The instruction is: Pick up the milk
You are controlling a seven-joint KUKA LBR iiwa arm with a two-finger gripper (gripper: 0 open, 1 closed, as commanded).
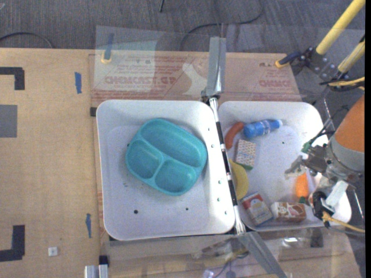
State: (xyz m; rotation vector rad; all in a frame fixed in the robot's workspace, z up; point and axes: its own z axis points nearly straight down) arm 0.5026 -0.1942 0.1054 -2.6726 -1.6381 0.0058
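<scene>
A small white carton with a red top, which looks like the milk [257, 208], lies near the front edge of the right bin [272, 149]. A second small carton with a speckled pattern [246, 153] lies further back, near the divider. My gripper [302, 165] hangs low over the right side of this bin, to the right of and behind the white carton and apart from it. An orange carrot-like piece [301, 186] lies just in front of the gripper. The grey arm with its orange band [353, 133] comes in from the right.
The right bin also holds a blue bottle [262, 127], a red sausage-like piece [232, 134], a yellow banana [240, 179] and a brown box [288, 212] next to the white carton. A teal divided plate [166, 156] sits in the left bin [116, 213].
</scene>
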